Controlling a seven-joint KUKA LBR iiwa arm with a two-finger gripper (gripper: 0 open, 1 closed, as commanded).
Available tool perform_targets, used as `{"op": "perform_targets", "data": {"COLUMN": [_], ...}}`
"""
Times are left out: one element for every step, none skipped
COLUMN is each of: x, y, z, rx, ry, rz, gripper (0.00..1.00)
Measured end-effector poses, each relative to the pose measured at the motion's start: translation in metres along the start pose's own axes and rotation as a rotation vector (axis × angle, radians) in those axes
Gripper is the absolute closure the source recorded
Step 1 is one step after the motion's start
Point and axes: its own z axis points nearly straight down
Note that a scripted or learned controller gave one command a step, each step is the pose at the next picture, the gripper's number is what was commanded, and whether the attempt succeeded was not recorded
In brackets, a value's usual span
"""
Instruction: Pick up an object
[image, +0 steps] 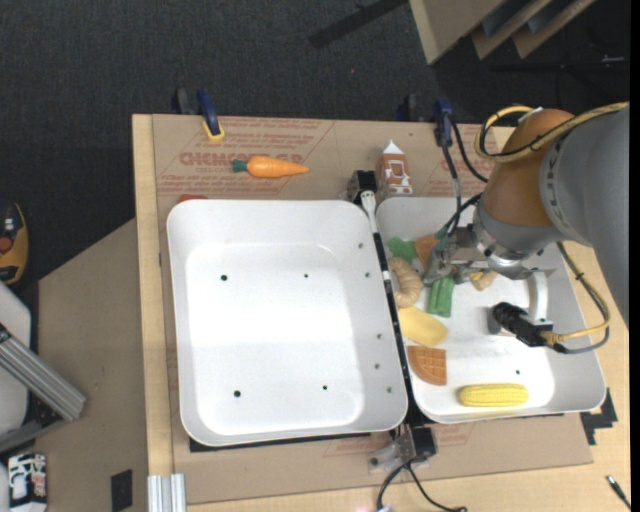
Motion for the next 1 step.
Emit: {"op": "perform_targets", "data": {"x": [0.1000], "y": [-0.0019], "z": [-0.1070], "rx": [-0.005], "ry": [0.009], "rz": [-0.006], "gripper": [1.00]}}
